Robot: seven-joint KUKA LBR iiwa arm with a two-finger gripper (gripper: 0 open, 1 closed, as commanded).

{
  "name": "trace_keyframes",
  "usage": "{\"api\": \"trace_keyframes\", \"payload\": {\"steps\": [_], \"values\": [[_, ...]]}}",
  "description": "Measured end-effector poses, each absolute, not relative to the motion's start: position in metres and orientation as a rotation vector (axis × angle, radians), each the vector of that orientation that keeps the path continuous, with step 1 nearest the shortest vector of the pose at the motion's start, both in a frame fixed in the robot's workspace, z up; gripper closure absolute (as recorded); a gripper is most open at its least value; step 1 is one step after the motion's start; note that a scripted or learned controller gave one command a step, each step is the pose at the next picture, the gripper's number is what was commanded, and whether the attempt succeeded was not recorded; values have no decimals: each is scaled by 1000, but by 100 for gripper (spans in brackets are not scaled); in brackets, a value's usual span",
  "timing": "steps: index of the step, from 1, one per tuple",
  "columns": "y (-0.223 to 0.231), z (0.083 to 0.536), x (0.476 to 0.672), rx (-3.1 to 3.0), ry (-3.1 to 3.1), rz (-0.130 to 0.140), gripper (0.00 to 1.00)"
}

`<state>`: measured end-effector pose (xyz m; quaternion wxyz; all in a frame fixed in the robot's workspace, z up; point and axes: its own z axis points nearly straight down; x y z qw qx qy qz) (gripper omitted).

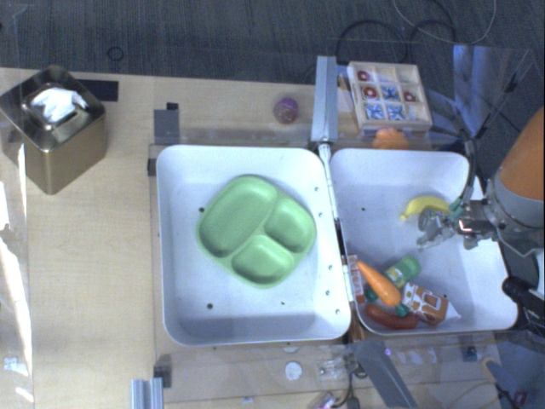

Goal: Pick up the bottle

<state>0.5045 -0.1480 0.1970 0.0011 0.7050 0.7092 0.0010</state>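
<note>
Counter point(94, 254) of pale wood meets dark carpet point(213, 24); bottle point(403, 271) lies diagonally, cap toward upper right; gripper point(428, 227) spread apart.

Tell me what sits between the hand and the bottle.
Nothing visible does. The hand hangs above bare floor of the right bin, below the banana. The bottle lies lower left of it, its far side crowded by the carrot.
</note>
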Motion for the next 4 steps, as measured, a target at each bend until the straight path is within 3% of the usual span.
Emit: {"api": "trace_keyframes", "payload": {"steps": [1,2,3,4], "values": [[-153,100,492,2201,2239,3,0],[-124,90,501,2156,2267,11,0],[-121,112,489,2103,2327,6,0],[-128,94,488,1838,2544,5,0]]}}
